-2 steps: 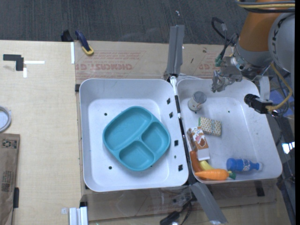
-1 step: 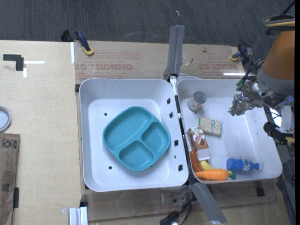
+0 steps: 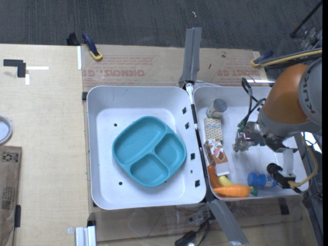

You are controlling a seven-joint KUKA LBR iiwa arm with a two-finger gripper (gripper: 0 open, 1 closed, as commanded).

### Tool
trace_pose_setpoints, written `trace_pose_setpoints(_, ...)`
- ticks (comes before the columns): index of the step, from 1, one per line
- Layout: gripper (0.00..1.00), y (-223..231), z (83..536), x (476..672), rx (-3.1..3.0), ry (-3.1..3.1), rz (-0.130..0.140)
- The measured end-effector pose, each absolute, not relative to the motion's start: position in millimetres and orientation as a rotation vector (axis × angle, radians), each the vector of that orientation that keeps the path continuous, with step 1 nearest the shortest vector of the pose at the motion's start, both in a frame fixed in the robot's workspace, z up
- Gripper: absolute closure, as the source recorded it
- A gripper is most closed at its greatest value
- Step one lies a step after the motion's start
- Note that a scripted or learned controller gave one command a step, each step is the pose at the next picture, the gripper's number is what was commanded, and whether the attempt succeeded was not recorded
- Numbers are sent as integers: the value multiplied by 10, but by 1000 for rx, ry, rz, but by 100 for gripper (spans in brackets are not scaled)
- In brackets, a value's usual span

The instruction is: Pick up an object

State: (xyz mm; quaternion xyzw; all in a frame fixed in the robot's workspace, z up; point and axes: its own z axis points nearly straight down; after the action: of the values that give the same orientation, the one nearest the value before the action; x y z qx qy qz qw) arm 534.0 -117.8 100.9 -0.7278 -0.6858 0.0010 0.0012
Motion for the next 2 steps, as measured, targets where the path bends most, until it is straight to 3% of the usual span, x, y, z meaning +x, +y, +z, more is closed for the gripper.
trace_pose_setpoints(1,0,-1150,920,6587,-2309,-2132,2)
trace_pose_setpoints(2,0,-1819,929,6589,-2435,-1989,1)
